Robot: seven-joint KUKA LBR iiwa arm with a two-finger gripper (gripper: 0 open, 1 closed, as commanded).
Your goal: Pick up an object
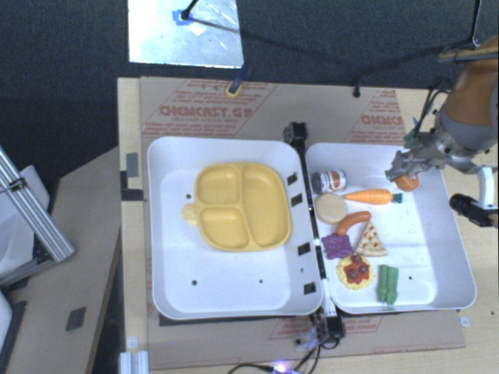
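Camera view: bench cardboard reads "CHEMCAST G P".

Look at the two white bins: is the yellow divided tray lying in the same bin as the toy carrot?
No. The yellow tray lies in the left bin, while the carrot lies in the right bin.

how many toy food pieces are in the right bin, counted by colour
orange: 2, plastic carrot and round orange piece at the gripper
red: 2, small can, sausage
tan: 2, round cookie, pizza slice
purple: 1, grapes
yellow: 1, round pizza
green: 1, beans
total: 9
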